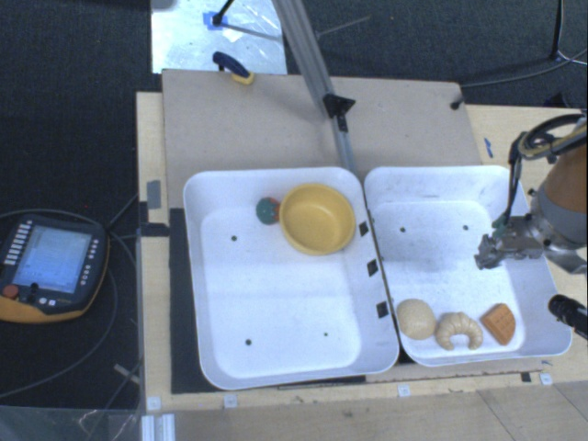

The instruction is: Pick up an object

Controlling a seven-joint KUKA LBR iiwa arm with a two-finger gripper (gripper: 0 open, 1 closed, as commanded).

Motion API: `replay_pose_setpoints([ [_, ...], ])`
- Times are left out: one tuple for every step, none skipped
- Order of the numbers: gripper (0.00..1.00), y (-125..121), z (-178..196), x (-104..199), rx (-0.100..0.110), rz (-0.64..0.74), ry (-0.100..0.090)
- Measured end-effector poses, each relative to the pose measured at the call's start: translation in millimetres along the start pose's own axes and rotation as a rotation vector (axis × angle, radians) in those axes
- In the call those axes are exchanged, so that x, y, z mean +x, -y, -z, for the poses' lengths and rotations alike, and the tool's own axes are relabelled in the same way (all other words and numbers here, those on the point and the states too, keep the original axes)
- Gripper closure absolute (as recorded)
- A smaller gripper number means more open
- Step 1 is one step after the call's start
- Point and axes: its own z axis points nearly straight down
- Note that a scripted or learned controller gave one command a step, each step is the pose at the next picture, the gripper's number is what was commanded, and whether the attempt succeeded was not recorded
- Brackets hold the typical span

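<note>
Currently left bin (220, 338): yellow bowl (317, 219), green ball (267, 210). Right bin (432, 196): bun (415, 319), croissant (459, 330), waffle (500, 323) along bottom edge. Gripper (491, 251) state unclear.

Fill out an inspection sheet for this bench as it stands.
Surface: two white bins side by side, left bin and right bin, on a board.
Job's things: yellow bowl and small green ball touching it in the left bin; round bun, croissant and orange waffle along the right bin's near edge.
Clutter: nothing seen.
Hand: hand over the right bin's right side, holding nothing visible.
Cables: black cable looped on the arm.
Surroundings: control pendant on dark floor, left.
</note>
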Motion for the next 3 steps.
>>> replay_pose_setpoints([
  [1.0, -2.6, 62.5, -1.8, 0.0, 0.0, 0.0],
  [1.0, -3.4, 89.9, -2.0, 0.003, 0.0, -0.001],
  [1.0, -9.3, 79.7, 40.4, 0.005, 0.003, -0.002],
])
